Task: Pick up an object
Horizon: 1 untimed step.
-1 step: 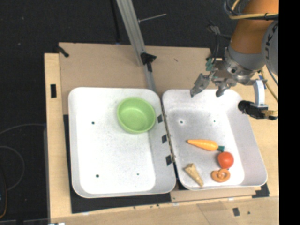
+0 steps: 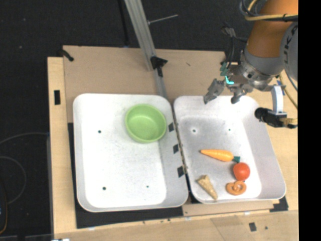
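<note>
My gripper [image 2: 222, 96] hangs over the far edge of the right bin [image 2: 261, 134], open, with nothing between its fingers. Well in front of it in that bin lie an orange carrot [image 2: 217, 155], a red tomato [image 2: 241, 171], an orange slice-shaped piece [image 2: 235, 188] and a tan wedge [image 2: 207, 186]. A green bowl [image 2: 145, 123] sits in the left bin [image 2: 100, 185], near its far right side.
A slanted metal post [image 2: 143, 31] rises behind the bins near their shared edge. The arm's orange band [image 2: 273, 21] is at the upper right. A black fitting [image 2: 271, 117] sticks out beside the right bin's far right rim.
</note>
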Tool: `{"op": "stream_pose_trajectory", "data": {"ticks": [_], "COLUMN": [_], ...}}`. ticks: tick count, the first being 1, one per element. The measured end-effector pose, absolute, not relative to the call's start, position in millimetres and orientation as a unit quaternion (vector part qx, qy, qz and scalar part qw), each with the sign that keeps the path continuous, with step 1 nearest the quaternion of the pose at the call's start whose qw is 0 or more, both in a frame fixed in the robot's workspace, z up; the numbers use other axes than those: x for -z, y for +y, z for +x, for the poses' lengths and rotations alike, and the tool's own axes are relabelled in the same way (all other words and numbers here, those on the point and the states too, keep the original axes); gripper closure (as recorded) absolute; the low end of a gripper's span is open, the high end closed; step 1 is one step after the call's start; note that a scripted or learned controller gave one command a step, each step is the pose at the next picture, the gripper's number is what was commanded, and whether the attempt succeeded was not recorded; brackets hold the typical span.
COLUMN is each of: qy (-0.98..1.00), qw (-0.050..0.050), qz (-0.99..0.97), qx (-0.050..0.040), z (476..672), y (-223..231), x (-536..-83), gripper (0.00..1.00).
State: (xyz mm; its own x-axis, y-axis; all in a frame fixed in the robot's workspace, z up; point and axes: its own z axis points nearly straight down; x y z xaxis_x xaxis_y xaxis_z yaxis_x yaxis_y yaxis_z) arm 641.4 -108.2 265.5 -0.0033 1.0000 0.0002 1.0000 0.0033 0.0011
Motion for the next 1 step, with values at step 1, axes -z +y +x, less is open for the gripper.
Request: {"op": "stream_pose_trajectory", "data": {"ticks": [1], "qy": [0.707], "qw": [0.0], "qz": [0.708], "qx": [0.0025], "z": [644.2], "y": [-119.9], "x": [-213.1], "gripper": [0.0]}}
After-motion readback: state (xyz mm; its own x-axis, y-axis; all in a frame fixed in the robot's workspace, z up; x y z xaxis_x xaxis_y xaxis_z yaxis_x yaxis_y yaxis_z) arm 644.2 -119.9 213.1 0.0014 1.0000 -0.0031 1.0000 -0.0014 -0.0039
